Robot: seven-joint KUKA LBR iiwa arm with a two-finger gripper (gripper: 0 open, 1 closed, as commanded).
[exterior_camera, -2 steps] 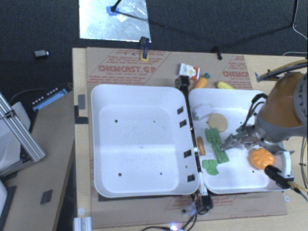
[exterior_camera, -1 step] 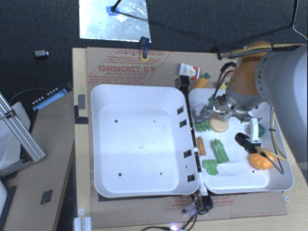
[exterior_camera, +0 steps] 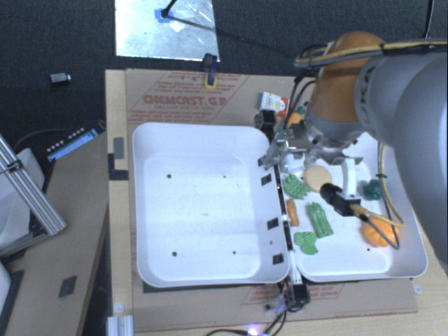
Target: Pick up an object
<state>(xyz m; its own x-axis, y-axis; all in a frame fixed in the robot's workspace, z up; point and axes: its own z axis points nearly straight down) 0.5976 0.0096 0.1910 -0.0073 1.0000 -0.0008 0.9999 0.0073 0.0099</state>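
White shallow plastic bin (exterior_camera: 344, 255), rt side: gripper (exterior_camera: 288, 149) at its far-left corner, open/shut can't tell. Just beside gripper: beige round ball (exterior_camera: 318, 176), green ridged plastic toy (exterior_camera: 295, 186). Farther off: orange round fruit (exterior_camera: 376, 234).

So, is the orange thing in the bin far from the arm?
No, the orange thing lies in the bin beneath the arm.

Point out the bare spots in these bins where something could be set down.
Left bin: whole floor bare, wall to wall. Right bin: one bare strip along the near wall, between the green piece and the orange thing. Its far half is crowded under the arm.
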